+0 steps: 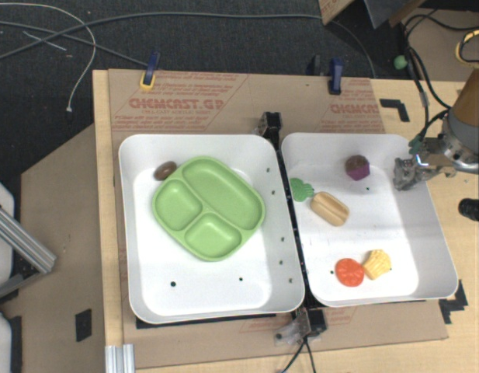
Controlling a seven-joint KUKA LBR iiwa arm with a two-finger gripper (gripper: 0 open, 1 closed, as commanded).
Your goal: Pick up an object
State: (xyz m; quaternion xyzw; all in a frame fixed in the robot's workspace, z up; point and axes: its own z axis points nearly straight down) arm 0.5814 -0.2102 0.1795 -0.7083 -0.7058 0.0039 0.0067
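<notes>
Camera view, tool (405,174) at right bin's (394,231) far-right rim, grip state unclear, purple object (357,167) just left.

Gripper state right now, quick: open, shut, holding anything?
Gripper: open or shut cannot be told; it sits over the right edge of the right bin, with nothing seen in its grasp.

A green tray (209,207) in a white bin (138,231); nearby a brown nut (164,170), purple plum (357,166), tan bread (330,208), red tomato (349,272), yellow corn (377,263).
</notes>
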